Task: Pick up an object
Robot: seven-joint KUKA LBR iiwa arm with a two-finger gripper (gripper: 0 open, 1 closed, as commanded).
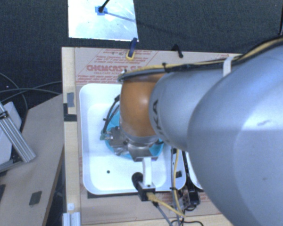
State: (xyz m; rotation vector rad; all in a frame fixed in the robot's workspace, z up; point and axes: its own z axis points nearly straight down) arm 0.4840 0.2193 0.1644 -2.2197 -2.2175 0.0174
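Observation:
The grey arm with its orange band (137, 105) reaches down into the left white bin (92, 126) and covers most of it. The gripper (121, 142) hangs low over the bin's middle, mostly hidden by the wrist. A blue object (112, 128) lies under it; slivers of blue show to the left of the wrist and at its lower right. I cannot make out whether the gripper touches the blue object.
A small dark speck (108, 172) lies on the bin floor near the front left. Cables and a yellow wire (162, 202) trail over the bin's front edge. The arm hides the right bin almost entirely. A shiny plate (101, 13) lies behind the bench.

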